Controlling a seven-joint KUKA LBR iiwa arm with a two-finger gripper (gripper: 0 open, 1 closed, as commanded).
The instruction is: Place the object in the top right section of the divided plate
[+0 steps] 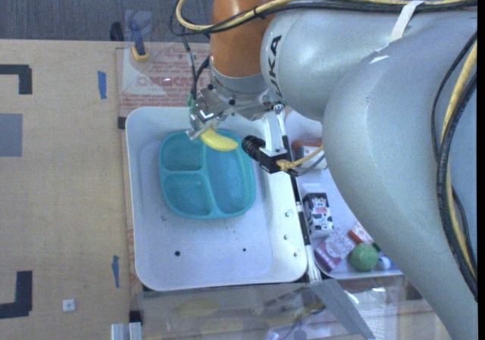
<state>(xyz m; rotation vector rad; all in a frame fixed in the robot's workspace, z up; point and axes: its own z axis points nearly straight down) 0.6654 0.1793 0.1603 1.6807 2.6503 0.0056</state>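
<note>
A small yellow banana-shaped object (pixel 217 141) lies tilted at the upper edge of the teal divided plate (pixel 206 176), over its top right section; the plate, rounded with three compartments, sits flat in the upper part of the left white bin (pixel 212 255).

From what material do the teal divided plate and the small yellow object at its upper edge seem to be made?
The teal divided plate looks like moulded plastic with a matte finish: uniform colour, soft rounded ridges between its sections, no strong glare. The small yellow object, just below the gripper, seems smooth plastic or rubber, perhaps a toy banana; its even colour and curved shape suggest this, but it is too small to be certain.
</note>
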